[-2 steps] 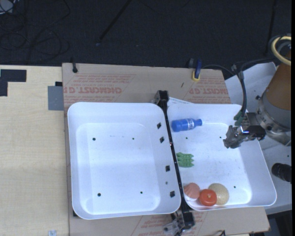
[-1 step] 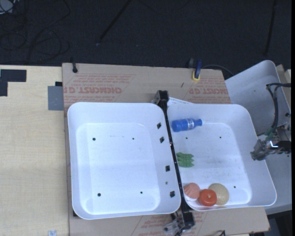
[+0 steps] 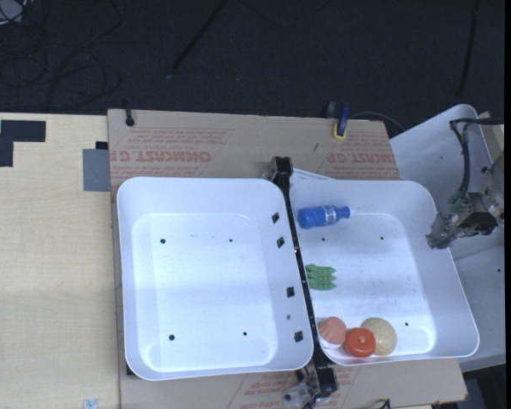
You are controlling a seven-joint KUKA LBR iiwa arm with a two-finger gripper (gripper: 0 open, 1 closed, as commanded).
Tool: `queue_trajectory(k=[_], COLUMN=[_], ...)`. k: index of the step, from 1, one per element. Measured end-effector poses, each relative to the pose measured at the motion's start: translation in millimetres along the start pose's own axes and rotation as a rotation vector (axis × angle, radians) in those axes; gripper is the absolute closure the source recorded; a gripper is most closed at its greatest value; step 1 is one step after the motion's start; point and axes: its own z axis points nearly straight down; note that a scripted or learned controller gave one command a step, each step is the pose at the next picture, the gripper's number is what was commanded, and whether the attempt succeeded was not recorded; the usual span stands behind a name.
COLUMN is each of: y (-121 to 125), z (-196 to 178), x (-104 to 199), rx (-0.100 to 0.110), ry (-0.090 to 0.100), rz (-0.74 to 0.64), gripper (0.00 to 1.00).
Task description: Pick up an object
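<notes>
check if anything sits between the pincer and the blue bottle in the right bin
Nothing visible does. The pincer hangs at the right bin's right rim, and the blue bottle lies near the bin's upper left, with bare white floor between them. The green item and the round items lie lower, off that line.
</notes>
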Motion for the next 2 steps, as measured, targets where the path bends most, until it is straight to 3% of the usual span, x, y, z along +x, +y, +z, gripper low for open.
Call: queue_trajectory(k=[1, 2], y=[-47, -18], z=[14, -19], x=[62, 83], rx=[0.007, -0.002], ry=[0.007, 0.002], rz=[0.001, 0.000], gripper=[1.00, 1.00])
